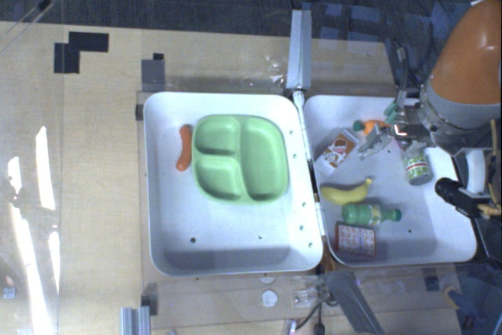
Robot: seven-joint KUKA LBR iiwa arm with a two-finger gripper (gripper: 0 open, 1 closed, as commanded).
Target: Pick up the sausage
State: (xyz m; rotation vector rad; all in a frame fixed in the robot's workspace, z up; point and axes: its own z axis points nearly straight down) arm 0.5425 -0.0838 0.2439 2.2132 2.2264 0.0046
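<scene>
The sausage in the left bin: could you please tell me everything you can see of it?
The sausage is a small orange-red link, smooth and plastic-looking, like toy food. It is slightly curved and lies flat on the floor of the left bin, its length running from the far side toward the near side. It sits just left of the green divided tray, close beside the tray's edge; whether they touch cannot be told. The claw is over the right bin, away from it.

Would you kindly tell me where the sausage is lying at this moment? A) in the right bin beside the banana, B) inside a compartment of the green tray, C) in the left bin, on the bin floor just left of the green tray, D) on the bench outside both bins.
C: the sausage lies on the white floor of the left bin, along the left edge of the green tray, not in a compartment.
</scene>
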